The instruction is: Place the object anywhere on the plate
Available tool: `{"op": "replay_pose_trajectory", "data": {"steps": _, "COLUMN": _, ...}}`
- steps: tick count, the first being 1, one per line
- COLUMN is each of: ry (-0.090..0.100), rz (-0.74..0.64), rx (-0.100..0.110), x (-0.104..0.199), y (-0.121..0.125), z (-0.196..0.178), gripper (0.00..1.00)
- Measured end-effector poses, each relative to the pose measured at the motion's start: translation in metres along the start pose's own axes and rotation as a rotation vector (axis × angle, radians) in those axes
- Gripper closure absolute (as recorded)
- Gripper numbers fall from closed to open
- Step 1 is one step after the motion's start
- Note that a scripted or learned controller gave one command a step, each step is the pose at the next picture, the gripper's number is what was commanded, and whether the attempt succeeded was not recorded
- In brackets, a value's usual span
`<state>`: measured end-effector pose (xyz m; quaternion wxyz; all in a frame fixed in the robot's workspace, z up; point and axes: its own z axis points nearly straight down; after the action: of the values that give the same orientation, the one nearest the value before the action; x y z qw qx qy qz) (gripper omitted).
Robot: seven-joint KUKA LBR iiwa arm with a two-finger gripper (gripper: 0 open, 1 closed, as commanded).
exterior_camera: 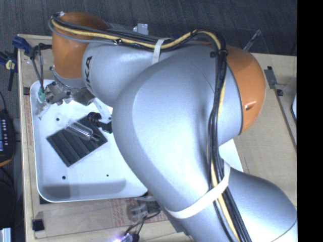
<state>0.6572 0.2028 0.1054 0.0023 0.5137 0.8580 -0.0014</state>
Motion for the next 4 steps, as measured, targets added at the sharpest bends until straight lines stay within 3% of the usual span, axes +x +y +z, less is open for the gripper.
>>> {"op": "replay_pose_trajectory", "data": {"steps": 1, "ry": 0.006, "rz": -0.043, "rx": 0.001, "x": -0.029, "y": -0.062, "z": 0.013, "gripper": 0.0}}
{"op": "replay_pose_trajectory", "data": {"steps": 2, "ry": 0.009, "rz": -0.084, "rx": -0.001, "x": -0.059, "y": -0.101, "z": 0.011, "gripper": 0.0}}
{"op": "replay_pose_trajectory", "data": {"steps": 3, "ry": 0.006, "rz": -0.174, "rx": 0.001, "x": -0.076, "y": -0.2, "z": -0.086, "gripper": 0.0}}
{"op": "replay_pose_trajectory", "data": {"steps": 4, "ry": 0.006, "rz": -0.137, "rx": 0.002, "x": -0.155, "y": -0.134, "z": -0.085, "gripper": 0.0}}
